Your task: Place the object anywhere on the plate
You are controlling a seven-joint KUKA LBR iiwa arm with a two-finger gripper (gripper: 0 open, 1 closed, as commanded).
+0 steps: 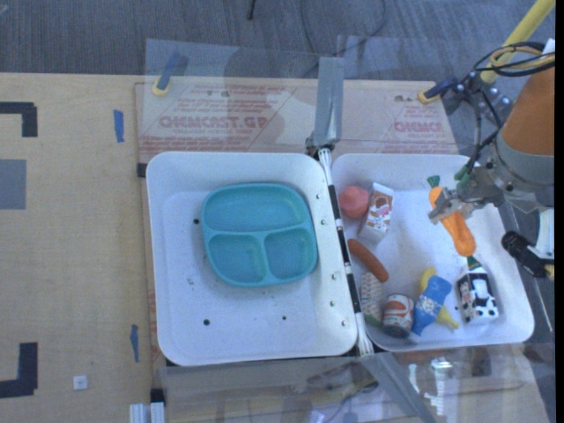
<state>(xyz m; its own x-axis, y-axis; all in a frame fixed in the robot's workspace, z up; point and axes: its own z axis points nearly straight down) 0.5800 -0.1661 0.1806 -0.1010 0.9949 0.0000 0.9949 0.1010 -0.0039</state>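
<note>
A teal three-compartment plate point(260, 233) lies in the left bin point(176, 324). An orange toy carrot point(459, 232) with a green top lies at the far right of the right bin point(515, 329). My gripper point(451, 203) hangs over the carrot's upper end, reaching in from the right, and its body covers that part of the carrot. Whether the carrot is touched or held does not show.
The right bin also holds a red ball-like fruit point(354, 201), a small milk carton point(377, 212), a sausage point(367, 260), a can point(397, 311), a blue carton point(431, 302) over a banana and a cow-patterned carton point(477, 296). A ridge point(339, 254) separates the bins.
</note>
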